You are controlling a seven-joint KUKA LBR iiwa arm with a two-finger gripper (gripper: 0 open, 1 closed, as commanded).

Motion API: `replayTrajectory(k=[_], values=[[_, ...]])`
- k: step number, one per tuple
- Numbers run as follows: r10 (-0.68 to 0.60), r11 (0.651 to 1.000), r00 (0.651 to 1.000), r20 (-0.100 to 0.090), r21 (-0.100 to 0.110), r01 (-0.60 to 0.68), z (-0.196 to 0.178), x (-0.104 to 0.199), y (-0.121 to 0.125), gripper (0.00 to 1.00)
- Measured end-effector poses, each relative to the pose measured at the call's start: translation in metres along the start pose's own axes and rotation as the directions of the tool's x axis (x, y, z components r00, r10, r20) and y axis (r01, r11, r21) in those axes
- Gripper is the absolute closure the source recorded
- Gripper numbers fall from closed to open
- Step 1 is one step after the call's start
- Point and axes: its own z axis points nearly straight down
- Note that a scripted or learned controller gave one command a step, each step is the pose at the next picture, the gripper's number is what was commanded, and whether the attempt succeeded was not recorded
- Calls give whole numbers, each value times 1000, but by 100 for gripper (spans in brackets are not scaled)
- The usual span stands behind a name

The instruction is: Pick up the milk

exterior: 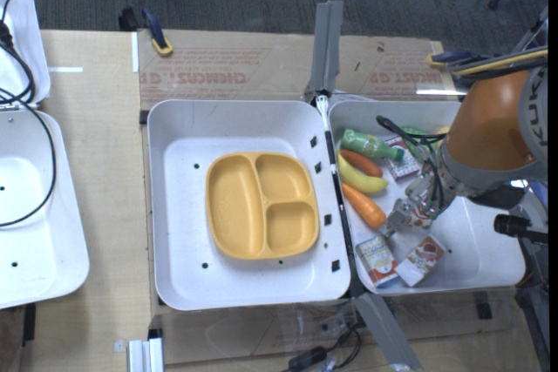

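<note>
- Two white bins sit side by side; the left bin [170,213] carries a yellow divided plate [261,205], apparently kept apart as a set-down place.
- Milk [422,260], judged to be the white carton, lies flat near the right bin's [488,270] front edge, beside a red-edged carton [374,259].
- Gripper [408,217] hangs over the right bin's middle, just behind both cartons and near a carrot [363,205]; whether it is released or clenched cannot be told.

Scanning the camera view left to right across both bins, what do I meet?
Yellow divided plate in the left bin → yellow banana → small carton with red trim → gripper → second small carton → orange band on the arm.
</note>
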Motion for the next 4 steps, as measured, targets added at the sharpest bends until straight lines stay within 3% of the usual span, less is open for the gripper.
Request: replayTrajectory(k=[1,2,3,4], values=[[210,978,978,2,-2,-210,-35,-16,0,0],[96,995,995,5,-4,-96,5,38,-33,0],[100,995,995,6,-5,-100,-4,37,-32,100],[-11,1000,1000,3,-1,11,-126,49,11,100]])
